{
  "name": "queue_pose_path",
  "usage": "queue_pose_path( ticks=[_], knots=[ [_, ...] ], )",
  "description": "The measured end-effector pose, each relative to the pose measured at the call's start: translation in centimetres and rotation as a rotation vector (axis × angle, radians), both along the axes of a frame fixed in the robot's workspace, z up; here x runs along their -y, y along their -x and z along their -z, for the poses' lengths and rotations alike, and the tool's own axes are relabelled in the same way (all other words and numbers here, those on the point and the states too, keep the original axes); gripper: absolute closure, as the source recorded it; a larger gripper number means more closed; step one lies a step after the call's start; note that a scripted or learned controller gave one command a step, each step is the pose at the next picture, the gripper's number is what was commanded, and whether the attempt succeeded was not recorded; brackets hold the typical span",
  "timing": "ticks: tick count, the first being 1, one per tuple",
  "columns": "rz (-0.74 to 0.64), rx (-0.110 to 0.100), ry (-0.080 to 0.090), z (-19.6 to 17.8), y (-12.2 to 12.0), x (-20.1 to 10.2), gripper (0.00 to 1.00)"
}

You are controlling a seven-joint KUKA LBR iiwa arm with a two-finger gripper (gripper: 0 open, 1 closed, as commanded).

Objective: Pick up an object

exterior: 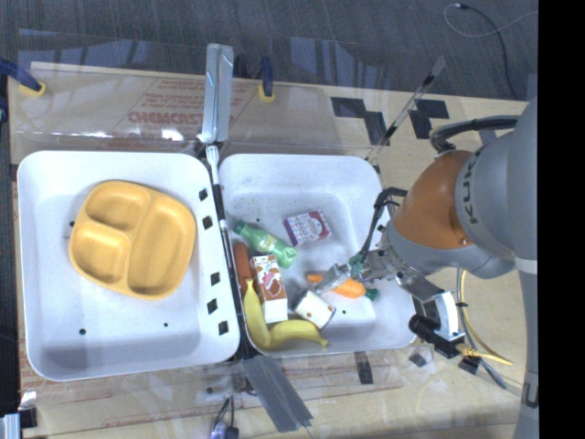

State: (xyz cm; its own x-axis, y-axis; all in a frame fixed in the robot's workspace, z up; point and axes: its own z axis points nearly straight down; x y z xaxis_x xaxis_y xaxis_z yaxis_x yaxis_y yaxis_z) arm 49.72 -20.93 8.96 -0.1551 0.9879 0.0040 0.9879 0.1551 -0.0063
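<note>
Low in the right bin point(302, 167), the hand point(358, 273), grip state unclear, hovers by a toy carrot point(345, 289), likely light, rigid, slick; best pinched mid-body.

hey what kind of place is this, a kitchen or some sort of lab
Most likely a robotics lab bench, not a kitchen. A grey arm with an orange band reaches over two white bins, the food looks like toys, such as a banana and a carrot, and loose cables lie around.
</note>
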Motion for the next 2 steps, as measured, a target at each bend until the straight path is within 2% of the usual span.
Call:
queue_pose_path(
  ticks=[1,2],
  knots=[
    [-0.003,-0.007,-0.003,-0.8,0.1,-0.1,1.00],
    [0.122,-0.001,0.002,-10.7,-3.2,-8.2,1.00]
  ],
)
